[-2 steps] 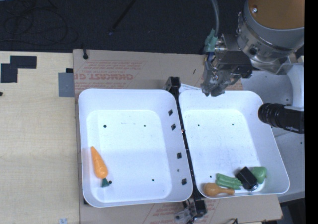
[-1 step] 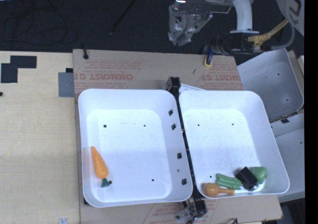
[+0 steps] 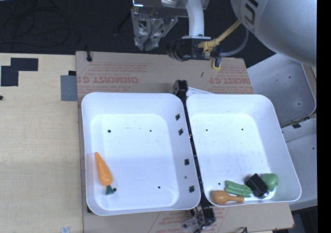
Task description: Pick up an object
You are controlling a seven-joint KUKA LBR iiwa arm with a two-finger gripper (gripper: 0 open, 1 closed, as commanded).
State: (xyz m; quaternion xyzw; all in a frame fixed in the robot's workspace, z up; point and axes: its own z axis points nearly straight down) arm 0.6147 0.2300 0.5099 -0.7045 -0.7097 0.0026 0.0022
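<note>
An orange toy carrot (image 3: 103, 170) with a small green top lies near the front left corner of the left bin (image 3: 129, 108). In the front right corner of the right bin (image 3: 232, 105) lie a green pea pod (image 3: 238, 188), a black block (image 3: 256, 185), a green rounded piece (image 3: 270, 179) and an orange pear-shaped toy (image 3: 224, 197), all close together. My gripper (image 3: 150, 38) hangs high above the bench behind the left bin, far from every object. Its fingers point down close together with nothing between them.
A black hinge strip (image 3: 186, 144) runs between the two bins. Brown cardboard (image 3: 155, 74) lies under and behind the bins. The large grey arm (image 3: 279, 4) fills the upper right. A light wooden bench top (image 3: 36, 139) extends to the left.
</note>
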